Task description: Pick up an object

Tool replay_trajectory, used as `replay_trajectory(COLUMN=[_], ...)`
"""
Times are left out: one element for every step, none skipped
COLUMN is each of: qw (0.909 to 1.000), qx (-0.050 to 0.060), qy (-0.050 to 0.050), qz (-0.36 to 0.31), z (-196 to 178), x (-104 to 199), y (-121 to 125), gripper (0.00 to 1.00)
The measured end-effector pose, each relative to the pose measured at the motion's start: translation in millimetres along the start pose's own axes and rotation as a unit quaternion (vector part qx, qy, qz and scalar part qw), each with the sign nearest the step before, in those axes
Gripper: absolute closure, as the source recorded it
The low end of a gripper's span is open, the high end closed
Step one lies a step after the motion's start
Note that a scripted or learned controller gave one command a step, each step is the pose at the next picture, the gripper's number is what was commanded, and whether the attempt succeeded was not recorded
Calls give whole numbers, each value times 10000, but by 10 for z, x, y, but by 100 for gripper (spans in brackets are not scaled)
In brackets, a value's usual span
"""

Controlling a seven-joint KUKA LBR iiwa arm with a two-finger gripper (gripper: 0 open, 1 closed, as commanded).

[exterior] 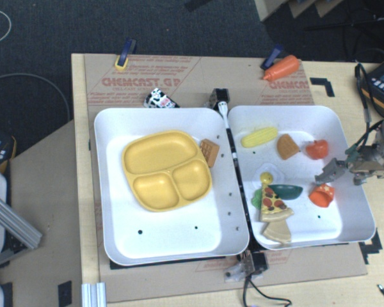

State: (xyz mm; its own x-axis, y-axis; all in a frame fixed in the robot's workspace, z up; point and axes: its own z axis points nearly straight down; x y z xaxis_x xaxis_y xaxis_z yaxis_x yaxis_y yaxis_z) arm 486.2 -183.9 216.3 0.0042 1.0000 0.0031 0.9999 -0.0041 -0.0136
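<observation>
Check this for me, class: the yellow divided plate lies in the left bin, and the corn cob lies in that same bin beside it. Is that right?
One thing is wrong. The camera view shows the plate in the left bin, but the corn lies in the right bin, near its far edge, next to a brown piece.

In the right bin (345, 123): yellow corn (258, 137), brown bread (287, 147), red tomato (317, 149), orange-red pepper (322, 196) near the right wall, pizza slice (272, 203), green vegetable (285, 191).
</observation>
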Motion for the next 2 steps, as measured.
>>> replay_trajectory(qw=[10000,10000], qx=[-69,-41], qy=[-17,-2], qz=[-21,-19], z=[-69,358], x=[5,-15], y=[30,43], gripper=[0,0])
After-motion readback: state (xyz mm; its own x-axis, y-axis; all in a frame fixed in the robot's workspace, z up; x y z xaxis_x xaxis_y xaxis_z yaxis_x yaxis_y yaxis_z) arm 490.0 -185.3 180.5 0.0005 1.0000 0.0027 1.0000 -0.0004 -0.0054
